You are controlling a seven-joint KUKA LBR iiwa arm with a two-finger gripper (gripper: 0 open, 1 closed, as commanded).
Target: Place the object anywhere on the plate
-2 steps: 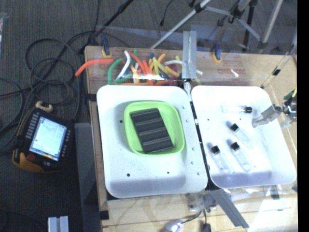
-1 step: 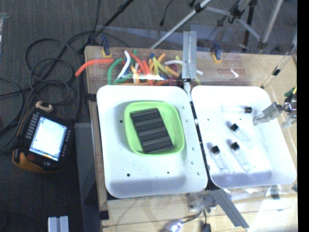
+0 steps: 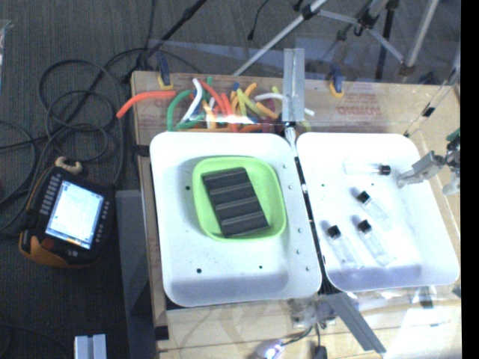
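Dark carpet, cables, teach pendant (image 3: 66, 217) left of wooden table (image 3: 224, 324). Two shallow white bins side by side. Left bin (image 3: 224, 275): green plate (image 3: 275, 200), glossy, rounded-square; on it black ribbed block (image 3: 236, 200), rectangular, long axis running from bin's far edge to near edge, slightly tilted. Right bin (image 3: 404, 271): four clear vials with black caps (image 3: 364, 226), bodies nearly invisible against white, pointing different ways. Gripper (image 3: 419, 170) at right bin's far right corner, arm cut off by frame; fingers too blurred, cannot tell whether spread.
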